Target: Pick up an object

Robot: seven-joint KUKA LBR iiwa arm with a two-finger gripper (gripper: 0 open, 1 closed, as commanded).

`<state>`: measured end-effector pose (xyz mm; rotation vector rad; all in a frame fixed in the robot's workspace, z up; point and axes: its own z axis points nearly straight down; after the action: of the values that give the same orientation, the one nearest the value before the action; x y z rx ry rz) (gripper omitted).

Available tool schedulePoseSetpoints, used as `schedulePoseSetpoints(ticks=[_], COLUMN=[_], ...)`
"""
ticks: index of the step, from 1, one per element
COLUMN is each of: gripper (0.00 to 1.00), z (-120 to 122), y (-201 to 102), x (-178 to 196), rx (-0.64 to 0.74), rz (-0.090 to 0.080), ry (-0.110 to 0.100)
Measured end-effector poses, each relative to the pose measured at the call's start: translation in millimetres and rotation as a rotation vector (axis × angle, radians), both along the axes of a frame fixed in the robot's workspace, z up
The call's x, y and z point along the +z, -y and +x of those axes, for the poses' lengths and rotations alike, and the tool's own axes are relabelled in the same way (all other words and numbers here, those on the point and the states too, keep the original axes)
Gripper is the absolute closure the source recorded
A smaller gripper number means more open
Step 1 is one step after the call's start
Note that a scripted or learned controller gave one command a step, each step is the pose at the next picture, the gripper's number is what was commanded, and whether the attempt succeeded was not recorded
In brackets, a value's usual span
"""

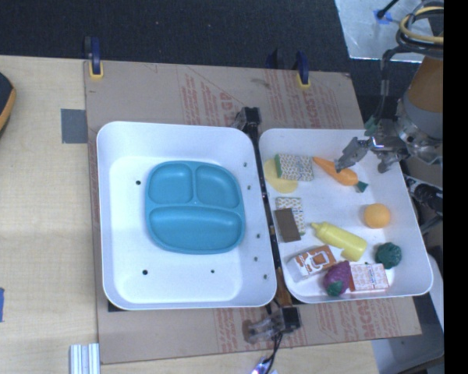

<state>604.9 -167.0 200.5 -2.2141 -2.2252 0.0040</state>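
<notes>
The arm is reaching in from the right of the frame, and its gripper (370, 153) is hovering over the upper right part of the right bin (402, 285). Its two fingers are standing spread apart with nothing between them. The closest candidate is the toy carrot (335, 171), lying just left of and below the fingertips, tip pointing up-left.

The carrot is thin and tapered, so I judge it could roll or squirt out if the fingers are closing off-centre. It is also lying near the bin's upper wall, and a descent slightly too far toward the top of the frame could be catching a finger on that rim.

Room is tighter elsewhere. The yellow bottle (340, 239), the orange ball (377, 215) and the dark green ball (388, 254) are sitting in the lower right with small gaps between them. The little cartons (312, 259), a purple piece (337, 277) and the white box (370, 276) are crowding the bottom edge, some touching. A patterned sponge block (296, 167) and a yellow slice (277, 179) are pressing against the left wall.

The middle strip of the bin, between carrot and bottle, is offering the most open floor. The left bin (117, 279) is carrying a blue divided plate (193, 206), well apart from the gripper.
</notes>
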Motion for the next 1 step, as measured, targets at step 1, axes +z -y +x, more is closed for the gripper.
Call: schedulePoseSetpoints(ticks=[1], gripper=[0.00], z=[26.3], y=[9.0], x=[-115.4], rx=[0.003], rz=[0.000], ry=[-0.007])
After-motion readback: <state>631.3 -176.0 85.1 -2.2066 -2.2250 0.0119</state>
